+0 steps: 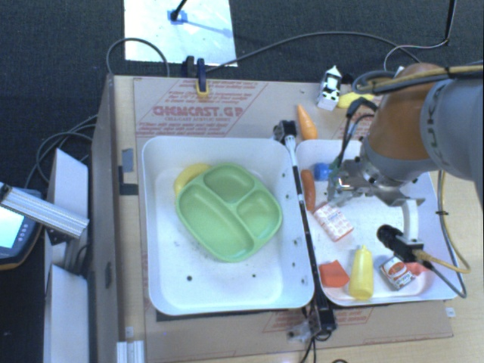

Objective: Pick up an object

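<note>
My gripper reaches down into the right bin, just above a white and red packet. An orange sausage-shaped piece lies to its left along the bin wall. A blue item sits beside it, partly hidden by the gripper. Nearer the front of this bin lie an orange block, a yellow bottle and a small can. I see nothing held in the gripper.
The left bin holds a green divided plate with a yellow piece poking out from under it. Behind the bins on the bench lie a carrot, a cow toy and a yellow item.
</note>
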You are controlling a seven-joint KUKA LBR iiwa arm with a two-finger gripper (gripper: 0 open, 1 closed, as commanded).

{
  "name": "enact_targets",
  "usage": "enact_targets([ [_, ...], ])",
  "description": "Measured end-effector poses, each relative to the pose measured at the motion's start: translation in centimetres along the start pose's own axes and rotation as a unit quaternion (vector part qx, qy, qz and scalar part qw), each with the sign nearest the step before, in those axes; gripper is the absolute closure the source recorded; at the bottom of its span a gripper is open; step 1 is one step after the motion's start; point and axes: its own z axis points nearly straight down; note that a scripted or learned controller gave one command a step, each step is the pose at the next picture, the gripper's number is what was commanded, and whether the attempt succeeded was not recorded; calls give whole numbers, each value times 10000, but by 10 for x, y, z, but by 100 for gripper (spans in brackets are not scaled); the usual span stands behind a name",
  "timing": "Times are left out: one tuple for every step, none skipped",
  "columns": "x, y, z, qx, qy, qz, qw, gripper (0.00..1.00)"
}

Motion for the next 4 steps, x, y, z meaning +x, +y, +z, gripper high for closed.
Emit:
enact_targets([
  [-2,0,0,0,-11,13,10000,0],
  [-48,-6,100,-1,-17,25,10000,0],
  [-71,90,101,19,-13,6,10000,0],
  [-62,107,103,169,-9,41,9998,0],
])
